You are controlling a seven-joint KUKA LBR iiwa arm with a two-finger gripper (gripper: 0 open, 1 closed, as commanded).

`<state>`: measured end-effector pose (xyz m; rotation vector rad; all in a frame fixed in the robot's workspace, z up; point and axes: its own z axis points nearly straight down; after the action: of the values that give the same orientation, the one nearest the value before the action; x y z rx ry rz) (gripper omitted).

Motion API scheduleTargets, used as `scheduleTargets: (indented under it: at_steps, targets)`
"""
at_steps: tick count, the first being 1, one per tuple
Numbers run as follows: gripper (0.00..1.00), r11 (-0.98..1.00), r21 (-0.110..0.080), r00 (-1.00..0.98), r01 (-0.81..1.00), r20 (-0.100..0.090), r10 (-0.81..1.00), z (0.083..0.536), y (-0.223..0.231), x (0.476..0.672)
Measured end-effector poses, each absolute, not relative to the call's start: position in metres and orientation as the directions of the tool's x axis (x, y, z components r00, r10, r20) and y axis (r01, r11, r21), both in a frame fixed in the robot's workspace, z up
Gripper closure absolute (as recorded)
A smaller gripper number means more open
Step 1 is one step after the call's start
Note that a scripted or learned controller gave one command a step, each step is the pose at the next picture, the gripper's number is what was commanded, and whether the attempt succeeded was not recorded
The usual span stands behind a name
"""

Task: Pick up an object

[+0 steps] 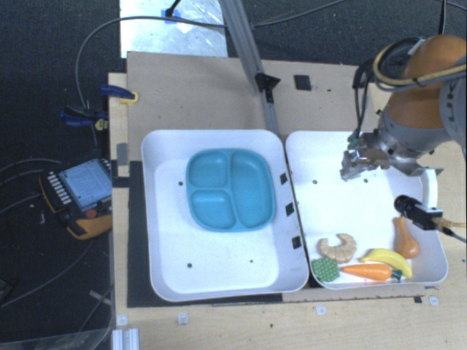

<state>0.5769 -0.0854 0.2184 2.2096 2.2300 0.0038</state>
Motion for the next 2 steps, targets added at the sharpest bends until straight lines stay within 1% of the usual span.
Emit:
scheduleTargets:
  at_steps: [1, 2]
  targets:
    - [1.0, 0.01, 0.003, -0.01, 1.0, 0.001, 1.0, 0.21, -0.037, 0.589]
    - [1.0, 0.011, 0.002, -0.011, 1.0, 0.002, 1.0, 0.216, 0.017, 0.594]
